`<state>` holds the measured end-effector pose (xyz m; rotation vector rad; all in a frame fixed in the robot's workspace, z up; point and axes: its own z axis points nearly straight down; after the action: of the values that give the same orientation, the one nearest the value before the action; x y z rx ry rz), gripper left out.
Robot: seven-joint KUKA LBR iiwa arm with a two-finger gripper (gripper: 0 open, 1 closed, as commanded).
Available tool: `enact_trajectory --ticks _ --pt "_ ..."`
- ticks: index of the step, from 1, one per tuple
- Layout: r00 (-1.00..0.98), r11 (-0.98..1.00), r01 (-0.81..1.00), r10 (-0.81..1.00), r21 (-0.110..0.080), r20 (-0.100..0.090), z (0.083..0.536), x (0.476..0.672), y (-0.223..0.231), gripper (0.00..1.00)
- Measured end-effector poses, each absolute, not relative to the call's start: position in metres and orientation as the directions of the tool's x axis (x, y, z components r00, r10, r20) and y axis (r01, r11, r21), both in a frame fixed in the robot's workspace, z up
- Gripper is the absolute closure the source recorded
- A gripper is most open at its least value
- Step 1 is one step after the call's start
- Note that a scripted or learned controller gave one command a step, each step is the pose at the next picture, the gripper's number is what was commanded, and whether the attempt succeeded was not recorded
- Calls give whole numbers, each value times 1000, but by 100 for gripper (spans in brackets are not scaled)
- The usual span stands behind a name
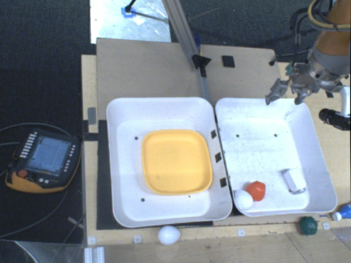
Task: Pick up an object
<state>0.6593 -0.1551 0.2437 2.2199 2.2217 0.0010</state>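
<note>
Starting at the near edge of the bench, I see a white egg-shaped ball (169, 235) lying outside the bins and a dark green ball (307, 225) off the right bin's corner; neither is a sensible target from my seat. Inside the right bin (263, 147), 3 candidates sit along its near side: a white ball (243, 200) touching an orange-red object (255, 190), and a small grey-white block (293, 180) a little apart to the right. The left bin (123, 147) carries a yellow square plate (177, 161). Farthest back, my gripper (286, 93) hangs over the right bin's far rim, fingers spread apart and nothing between them.

My worry is the pair: closing on the orange-red object could nudge the white ball or catch both, and either may roll free. The block lies close to the bin's wall, so 1 finger could strike that wall on the way down.
</note>
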Motion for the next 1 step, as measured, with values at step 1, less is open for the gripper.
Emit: enact_trajectory --ticks 1 --pt "-1 1 1000 1000 -2 0 201 661 -150 0"
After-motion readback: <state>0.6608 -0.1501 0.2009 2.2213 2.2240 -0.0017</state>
